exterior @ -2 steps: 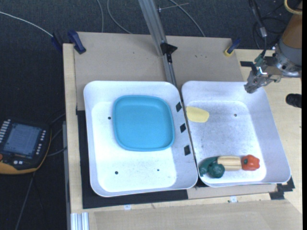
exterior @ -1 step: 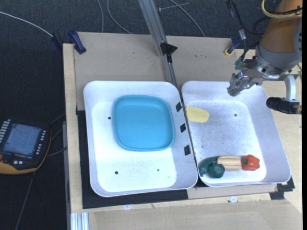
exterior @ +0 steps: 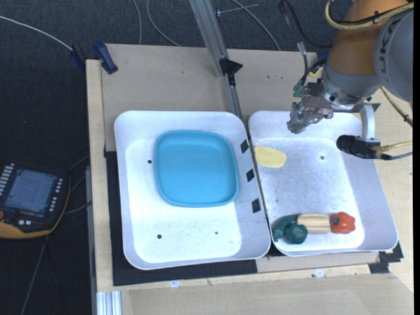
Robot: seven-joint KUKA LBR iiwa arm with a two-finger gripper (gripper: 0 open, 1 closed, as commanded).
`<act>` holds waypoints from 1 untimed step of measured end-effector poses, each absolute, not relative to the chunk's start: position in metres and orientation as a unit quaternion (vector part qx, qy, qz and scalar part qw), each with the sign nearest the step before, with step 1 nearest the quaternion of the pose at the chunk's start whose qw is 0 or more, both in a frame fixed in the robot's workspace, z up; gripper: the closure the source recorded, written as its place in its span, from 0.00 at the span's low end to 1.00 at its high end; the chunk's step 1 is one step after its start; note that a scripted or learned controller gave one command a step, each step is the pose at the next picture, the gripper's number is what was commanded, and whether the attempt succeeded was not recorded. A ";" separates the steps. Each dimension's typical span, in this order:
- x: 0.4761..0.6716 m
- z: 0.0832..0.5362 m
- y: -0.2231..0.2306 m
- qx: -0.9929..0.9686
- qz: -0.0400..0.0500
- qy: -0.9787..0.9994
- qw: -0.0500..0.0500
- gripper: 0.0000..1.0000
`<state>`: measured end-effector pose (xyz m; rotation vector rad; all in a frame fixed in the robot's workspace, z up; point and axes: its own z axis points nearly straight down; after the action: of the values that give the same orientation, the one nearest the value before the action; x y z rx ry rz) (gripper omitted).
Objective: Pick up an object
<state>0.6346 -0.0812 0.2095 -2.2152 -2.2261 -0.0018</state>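
Left to right. In the left shallow white plastic bin (exterior: 134,241): a flat turquoise square plate with rounded corners (exterior: 196,168), lying centred and well apart from anything graspable by a narrow pinch.

Across the divider, in the right shallow white plastic bin (exterior: 374,195): a small pale yellow flattish piece (exterior: 270,156) near the bin's upper left, long axis running roughly left to right. Along the near wall, a row of three touching or nearly touching: a dark green rounded lump (exterior: 291,231), a tan cylindrical piece (exterior: 314,223), a red tomato-like ball (exterior: 342,222).

Above the bin's far edge: the grey two-finger gripper (exterior: 300,124), pointing down, nothing visible between its tips; whether spread or closed, cannot tell at this size.

Key relation: yellow piece just down and left of the gripper, nearest candidate by far; the row of three well apart, toward the near wall. Likely call: short shift left and toward the camera, then descent, closing across the yellow piece's short axis. Risk: low, flat profile, easy to skid off.
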 end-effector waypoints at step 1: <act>0.627 0.223 -0.034 -0.706 -0.001 -0.709 0.000 1.00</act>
<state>0.6271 -0.0337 0.2225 -2.2164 -2.2263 -0.0030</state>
